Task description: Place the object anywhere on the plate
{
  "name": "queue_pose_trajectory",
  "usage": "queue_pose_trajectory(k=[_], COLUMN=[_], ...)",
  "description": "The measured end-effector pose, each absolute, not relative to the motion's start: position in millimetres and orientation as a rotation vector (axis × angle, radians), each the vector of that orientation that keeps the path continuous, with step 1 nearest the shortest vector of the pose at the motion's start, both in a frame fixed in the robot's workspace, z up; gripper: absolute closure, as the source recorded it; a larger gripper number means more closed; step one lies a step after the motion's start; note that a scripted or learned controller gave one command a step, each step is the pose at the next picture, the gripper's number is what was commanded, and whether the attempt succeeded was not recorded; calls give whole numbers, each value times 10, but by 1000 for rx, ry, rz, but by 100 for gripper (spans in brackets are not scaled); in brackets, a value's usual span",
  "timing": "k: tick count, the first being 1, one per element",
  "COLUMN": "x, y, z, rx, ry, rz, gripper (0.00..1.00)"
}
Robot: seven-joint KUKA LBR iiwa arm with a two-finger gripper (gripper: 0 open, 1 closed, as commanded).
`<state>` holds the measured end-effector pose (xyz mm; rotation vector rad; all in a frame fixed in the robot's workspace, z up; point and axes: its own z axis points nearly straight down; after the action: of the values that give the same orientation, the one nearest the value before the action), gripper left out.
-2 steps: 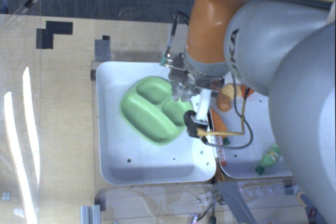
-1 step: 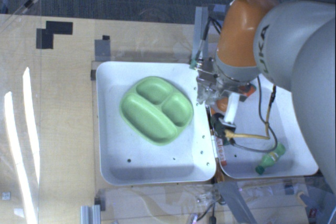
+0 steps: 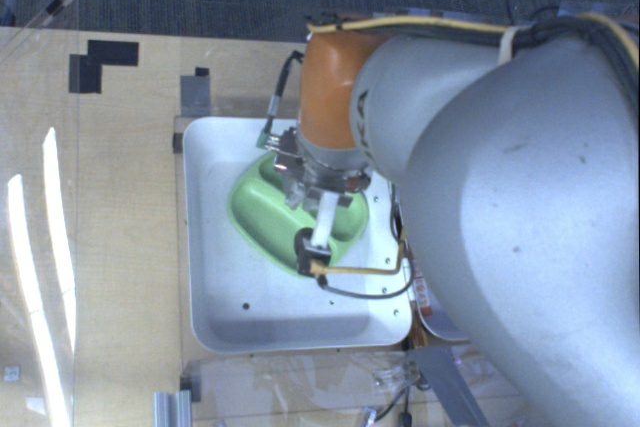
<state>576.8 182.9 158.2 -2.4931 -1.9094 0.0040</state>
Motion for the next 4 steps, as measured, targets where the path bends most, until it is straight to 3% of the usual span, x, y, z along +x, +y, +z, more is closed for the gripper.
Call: queue_pose_trajectory(k=[1,2,3,4], x=[6104,5709,5881,6076], y=[1790,1218,1487,1277], z=[2535,2620,2340,1552], rx=[-2728,-2722,-2727,-2808], ry=[-1560,-1570,-1561,-1407], rz=[-2,-1,1,5], gripper=[100,100,100,100])
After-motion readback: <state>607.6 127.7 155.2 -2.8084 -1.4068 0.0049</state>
